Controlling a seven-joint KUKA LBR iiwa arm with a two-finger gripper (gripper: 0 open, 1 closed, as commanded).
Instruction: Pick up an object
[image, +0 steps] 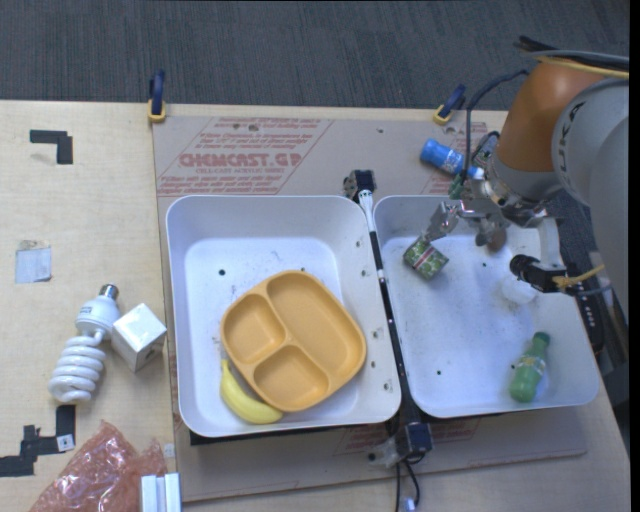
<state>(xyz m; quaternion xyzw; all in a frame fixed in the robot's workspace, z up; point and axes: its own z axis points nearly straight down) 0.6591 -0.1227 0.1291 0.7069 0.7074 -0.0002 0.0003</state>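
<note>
Gripper (462, 222) positioned over right bin (470, 400), fingers spread, nothing held. Small green carton (426, 258) located just beside left fingertip, on bin floor, tilted. Carton judged light, crushable; grasp recommended across flat opposite faces, moderate force applied.

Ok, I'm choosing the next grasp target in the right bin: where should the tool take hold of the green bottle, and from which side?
Probably across the green bottle's body, coming straight down from above. It lies on its side on the right bin's floor, neck pointing up-right, so the jaws should close across its width, not along its length. It sits close to the bin's right wall, leaving little room for the wall-side finger.
</note>
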